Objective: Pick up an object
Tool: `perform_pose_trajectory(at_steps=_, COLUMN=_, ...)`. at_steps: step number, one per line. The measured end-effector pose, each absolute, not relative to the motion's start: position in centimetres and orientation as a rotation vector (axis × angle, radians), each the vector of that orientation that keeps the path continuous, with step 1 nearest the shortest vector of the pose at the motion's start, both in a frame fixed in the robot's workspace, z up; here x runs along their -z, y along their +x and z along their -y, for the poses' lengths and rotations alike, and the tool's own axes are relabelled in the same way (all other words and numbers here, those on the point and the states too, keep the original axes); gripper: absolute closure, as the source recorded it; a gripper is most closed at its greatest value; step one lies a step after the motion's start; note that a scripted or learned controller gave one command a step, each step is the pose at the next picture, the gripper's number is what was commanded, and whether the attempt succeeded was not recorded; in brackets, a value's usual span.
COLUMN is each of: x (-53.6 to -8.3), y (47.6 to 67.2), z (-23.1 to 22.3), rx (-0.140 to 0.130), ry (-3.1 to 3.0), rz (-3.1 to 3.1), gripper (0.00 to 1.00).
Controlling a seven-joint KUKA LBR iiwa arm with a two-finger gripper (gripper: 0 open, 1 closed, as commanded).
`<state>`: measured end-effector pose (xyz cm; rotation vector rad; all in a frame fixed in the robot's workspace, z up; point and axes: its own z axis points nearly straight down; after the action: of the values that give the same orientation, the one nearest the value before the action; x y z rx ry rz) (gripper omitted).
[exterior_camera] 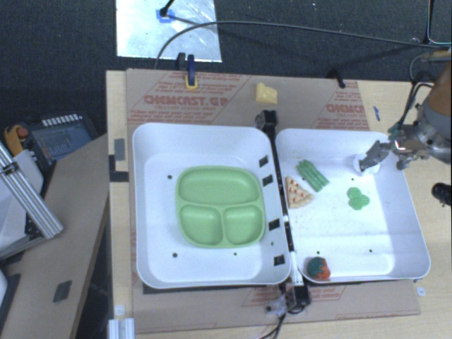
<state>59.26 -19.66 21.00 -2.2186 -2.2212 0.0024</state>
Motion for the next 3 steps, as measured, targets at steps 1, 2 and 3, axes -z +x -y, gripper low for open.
perform_pose_trajectory(at_steps=1, x=-15.0, y=59.6, z=20.1, rx=-0.003, ry=-2.218, rz=2.22, gripper=0.0)
perform_pose_trajectory(at_steps=2, x=-10.5, y=59.0, z=20.5, rx=-0.002, ry=-2.219, rz=2.221, gripper=0.0)
perform_pose_trajectory(at_steps=3, x=-11.9, y=59.2, z=20.5, rx=0.003, ry=-2.223, rz=2.227, gripper=1.0)
